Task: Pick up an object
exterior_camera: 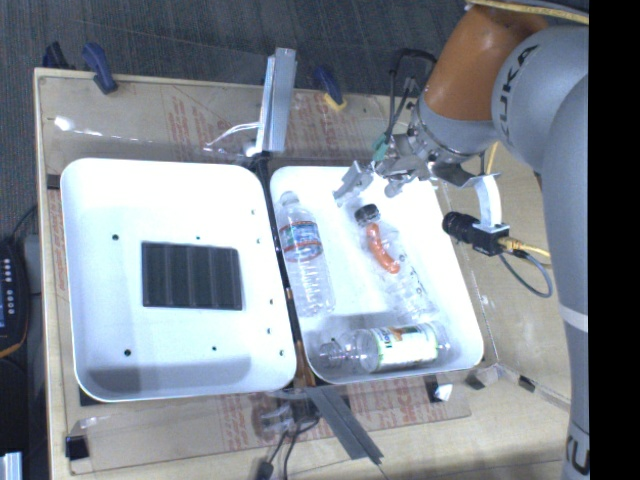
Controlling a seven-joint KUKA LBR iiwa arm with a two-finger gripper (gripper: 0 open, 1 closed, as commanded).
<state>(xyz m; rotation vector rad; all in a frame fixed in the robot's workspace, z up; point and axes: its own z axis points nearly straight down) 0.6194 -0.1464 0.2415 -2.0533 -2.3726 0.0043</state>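
The right bin [455, 268] holds three clear plastic bottles. One with a blue and red label [304, 253] lies along the bin's left side. A second with an orange label and a black cap [385, 251] lies slanted in the middle. A third with a green and white label [390, 348] rests across the near end. My gripper [372, 180] hangs over the far end of this bin, just above the black cap of the orange-labelled bottle. Its fingers are spread apart with nothing between them.
The left bin [90, 268] has a dark ribbed rectangle [191, 276] on its floor. A metal post [275, 103] stands at the far edge between the bins. Blue clamps [98, 68] grip the bench's far edge. A cable and black connector [475, 230] hang by the right bin's right wall.
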